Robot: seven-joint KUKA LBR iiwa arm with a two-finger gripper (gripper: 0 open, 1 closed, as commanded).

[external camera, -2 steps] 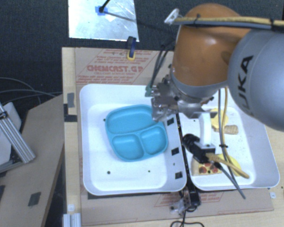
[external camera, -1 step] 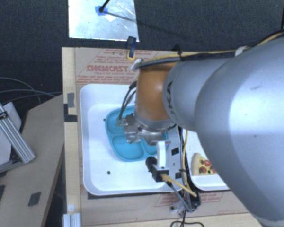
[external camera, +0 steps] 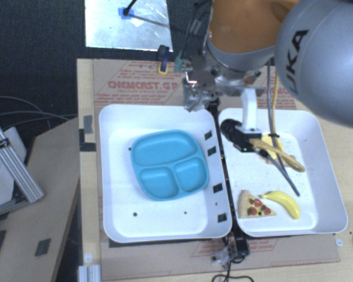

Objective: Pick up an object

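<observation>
The small yellow toy banana (external camera: 284, 203) lies near the front of the right-hand shallow white bin (external camera: 319, 157), just beside a toy pizza slice (external camera: 254, 207). It looks light, stiff and smooth — best pinched across its thick middle. The gripper (external camera: 203, 101) hangs over the bins' back edge — open or closed, I cannot tell.
</observation>
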